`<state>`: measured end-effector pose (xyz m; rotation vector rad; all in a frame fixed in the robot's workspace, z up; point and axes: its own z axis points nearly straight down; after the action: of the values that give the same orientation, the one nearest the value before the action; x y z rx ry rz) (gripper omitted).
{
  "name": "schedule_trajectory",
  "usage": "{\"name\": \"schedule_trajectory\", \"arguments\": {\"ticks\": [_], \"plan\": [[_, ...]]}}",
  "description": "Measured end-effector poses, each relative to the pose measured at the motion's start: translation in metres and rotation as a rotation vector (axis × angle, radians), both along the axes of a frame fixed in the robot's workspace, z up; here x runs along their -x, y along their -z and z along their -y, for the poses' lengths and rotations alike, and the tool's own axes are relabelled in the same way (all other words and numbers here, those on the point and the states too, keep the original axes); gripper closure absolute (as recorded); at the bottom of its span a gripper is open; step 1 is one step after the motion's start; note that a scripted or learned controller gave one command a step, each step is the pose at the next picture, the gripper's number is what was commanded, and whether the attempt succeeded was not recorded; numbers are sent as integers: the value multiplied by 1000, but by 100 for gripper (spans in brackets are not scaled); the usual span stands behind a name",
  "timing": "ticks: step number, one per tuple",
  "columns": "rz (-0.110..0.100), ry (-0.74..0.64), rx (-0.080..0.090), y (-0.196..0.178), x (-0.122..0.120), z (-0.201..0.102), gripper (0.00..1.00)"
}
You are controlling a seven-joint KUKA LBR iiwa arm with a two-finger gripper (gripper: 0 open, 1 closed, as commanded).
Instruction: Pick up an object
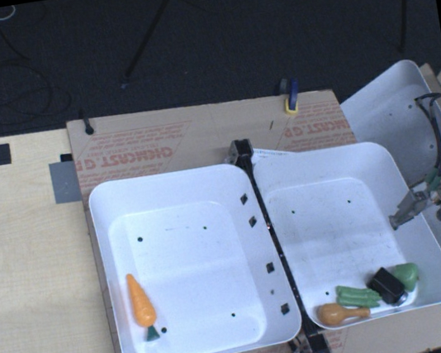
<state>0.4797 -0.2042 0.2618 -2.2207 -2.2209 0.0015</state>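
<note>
left bin [108,232]: shallow white plastic with rounded corners and small dark holes in the floor; sits left of the divider.
right bin [404,174]: its twin, on the other side of the divider; smooth glossy walls that slope up, so loose things slide toward the low front edge.
divider [266,239]: dark strip where the two bins meet, running front to back; the landmark here.
carrot [141,302]: orange, tapered, with a small green stub at its near end; lies alone in the left bin, well left of the divider, by the front-left corner. open floor around it, likely the easiest pick.
pile [374,295]: right of the divider, in the right bin's front edge; a tan pear-like piece [340,313], a green pod [358,297], a black block [387,285] and a green lump [406,274], touching or overlapping, probably harder to separate.
gripper [403,215]: grey metal, far right of the divider, over the right bin's right rim, above the pile; nothing seen between its fingers; whether it is spread or closed, cannot tell.
cardboard [165,143]: brown printed sheet under both bins, flat and matte.
</note>
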Motion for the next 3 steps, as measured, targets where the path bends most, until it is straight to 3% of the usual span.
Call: {"name": "schedule_trajectory", "arguments": {"ticks": [1,2,3], "plan": [[18,-6,3,-286,-11,-93,0],[-4,-4,1,-285,-11,-92,100],[-4,-12,-2,-270,-15,-202,100]]}}
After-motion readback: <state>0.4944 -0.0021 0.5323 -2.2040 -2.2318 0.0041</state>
